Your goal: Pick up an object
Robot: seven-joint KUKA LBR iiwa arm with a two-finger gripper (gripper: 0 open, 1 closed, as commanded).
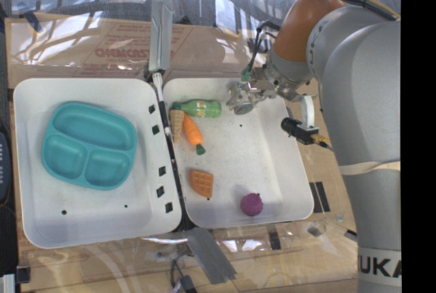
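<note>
The green bottle [199,108], judged light, stiff and slippery, was best gripped across its middle near the right bin's [289,169] far edge, while the tool's [240,99] opening could not be told.

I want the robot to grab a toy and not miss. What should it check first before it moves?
1. Toys to pick in the right bin: ok. A green bottle, carrot, cone, waffle and purple ball lie there.
2. Gripper over that bin: ok, it sits near the top edge, just right of the bottle.
3. Gripper holding nothing: cannot tell, its tips are too blurred.
4. Nearest toy free to grab: not ok. The bottle, cone and carrot crowd together by the bin's left wall.
5. Easy targets: ok. The ball and waffle each lie apart.
6. Left bin: ok, the blue tray sits out of the way.
</note>
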